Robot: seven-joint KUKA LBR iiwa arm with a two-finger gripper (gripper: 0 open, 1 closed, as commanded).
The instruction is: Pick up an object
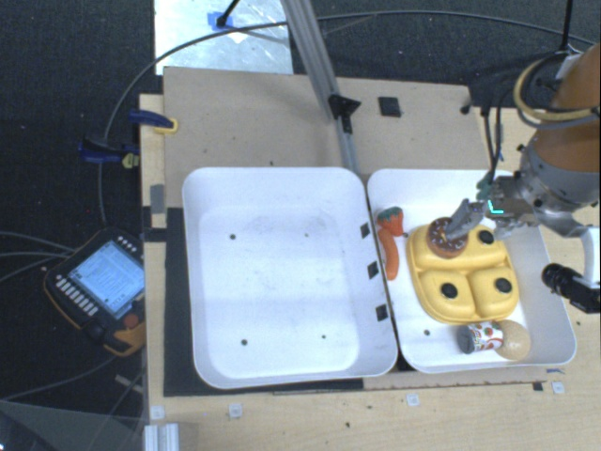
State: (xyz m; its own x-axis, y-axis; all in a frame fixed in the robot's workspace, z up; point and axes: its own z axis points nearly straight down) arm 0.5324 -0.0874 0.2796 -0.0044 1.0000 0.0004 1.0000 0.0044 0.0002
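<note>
1. The gripper (457, 225) hangs over the right bin (554, 346), its fingers pointing down at a small round brown and pink object (443, 237).
2. That object sits on the yellow tray (474, 285), at the tray's far left corner.
3. Whether the fingers are parted or closed on it, I cannot tell.
4. An orange carrot toy (390, 242) lies along the right bin's left wall.
5. A small can (481, 337) and a beige ball (513, 343) rest by that bin's near edge.
6. The left bin (202, 205) stands beside it.
</note>
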